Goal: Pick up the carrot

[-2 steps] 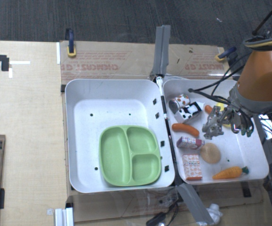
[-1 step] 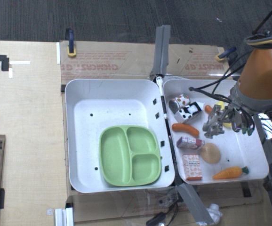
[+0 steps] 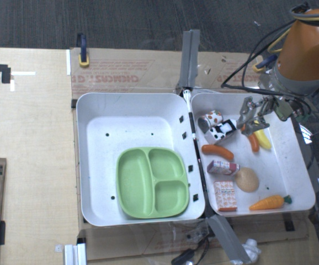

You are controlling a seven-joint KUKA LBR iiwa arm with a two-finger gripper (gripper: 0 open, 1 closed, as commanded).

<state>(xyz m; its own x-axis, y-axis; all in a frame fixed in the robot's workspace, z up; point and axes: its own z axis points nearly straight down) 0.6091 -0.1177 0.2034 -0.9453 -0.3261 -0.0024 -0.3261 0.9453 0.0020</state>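
Two white bins (image 3: 88, 164) side by side: the left one carries one smooth green three-part plate (image 3: 151, 182), the right a jumble of small toy foods. One tapered orange carrot (image 3: 268, 203) lies at lower right there, while the gripper (image 3: 251, 121) hangs at upper right. Whether its grip is open or closed, I cannot tell.

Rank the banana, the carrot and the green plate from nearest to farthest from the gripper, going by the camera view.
From the gripper:
1. Banana, right bin, just beside and below the gripper.
2. Carrot, right bin, near the front wall.
3. Green plate, left bin, across the divider.
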